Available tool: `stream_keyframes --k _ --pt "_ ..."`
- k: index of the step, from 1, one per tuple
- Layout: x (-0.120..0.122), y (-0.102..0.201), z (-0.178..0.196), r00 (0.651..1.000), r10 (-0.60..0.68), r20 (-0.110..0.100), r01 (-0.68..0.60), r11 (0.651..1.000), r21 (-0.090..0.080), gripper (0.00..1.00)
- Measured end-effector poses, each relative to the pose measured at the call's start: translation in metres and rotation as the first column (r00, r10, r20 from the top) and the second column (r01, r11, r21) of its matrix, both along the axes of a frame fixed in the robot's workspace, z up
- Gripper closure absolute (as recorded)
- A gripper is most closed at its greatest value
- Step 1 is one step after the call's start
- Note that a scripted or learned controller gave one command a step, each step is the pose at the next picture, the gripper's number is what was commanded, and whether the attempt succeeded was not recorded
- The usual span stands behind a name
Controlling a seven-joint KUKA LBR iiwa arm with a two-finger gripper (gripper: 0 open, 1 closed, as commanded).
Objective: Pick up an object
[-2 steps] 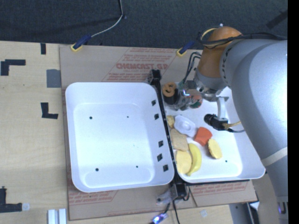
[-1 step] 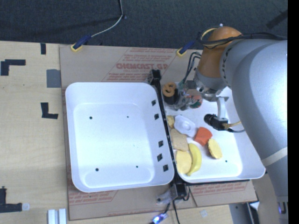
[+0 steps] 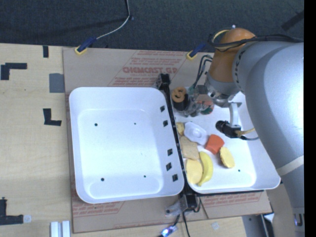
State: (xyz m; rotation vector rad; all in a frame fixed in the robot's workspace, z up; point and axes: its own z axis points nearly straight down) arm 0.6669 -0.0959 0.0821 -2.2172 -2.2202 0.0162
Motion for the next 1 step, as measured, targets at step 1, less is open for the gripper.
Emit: stream_keyframes --k 1 --pt "0.0002 -0.0013 -0.0002 1.000 0.000 0.001 0.000 1.000 0.003 1.00"
